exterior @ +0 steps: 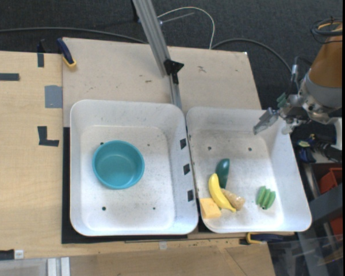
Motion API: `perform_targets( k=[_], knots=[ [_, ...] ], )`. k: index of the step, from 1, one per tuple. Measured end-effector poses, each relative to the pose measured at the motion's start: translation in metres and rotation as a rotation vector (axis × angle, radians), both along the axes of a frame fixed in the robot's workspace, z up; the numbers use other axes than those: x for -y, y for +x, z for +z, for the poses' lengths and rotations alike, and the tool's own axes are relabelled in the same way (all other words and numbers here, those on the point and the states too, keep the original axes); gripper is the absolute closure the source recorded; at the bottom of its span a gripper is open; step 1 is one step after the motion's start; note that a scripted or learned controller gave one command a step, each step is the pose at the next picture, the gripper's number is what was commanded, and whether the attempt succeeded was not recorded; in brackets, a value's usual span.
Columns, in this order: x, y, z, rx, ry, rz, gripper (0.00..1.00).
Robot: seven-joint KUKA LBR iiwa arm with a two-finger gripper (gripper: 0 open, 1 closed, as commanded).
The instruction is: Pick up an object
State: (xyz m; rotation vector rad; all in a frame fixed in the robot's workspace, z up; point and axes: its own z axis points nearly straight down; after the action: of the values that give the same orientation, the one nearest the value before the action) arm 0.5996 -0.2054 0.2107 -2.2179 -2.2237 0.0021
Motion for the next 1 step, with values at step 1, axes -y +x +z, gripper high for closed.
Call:
perform_targets(
  k=[1],
  knots=[
    [0.0000,0.0000,0.0000,0.000,0.000,0.000,0.00]
  ],
)
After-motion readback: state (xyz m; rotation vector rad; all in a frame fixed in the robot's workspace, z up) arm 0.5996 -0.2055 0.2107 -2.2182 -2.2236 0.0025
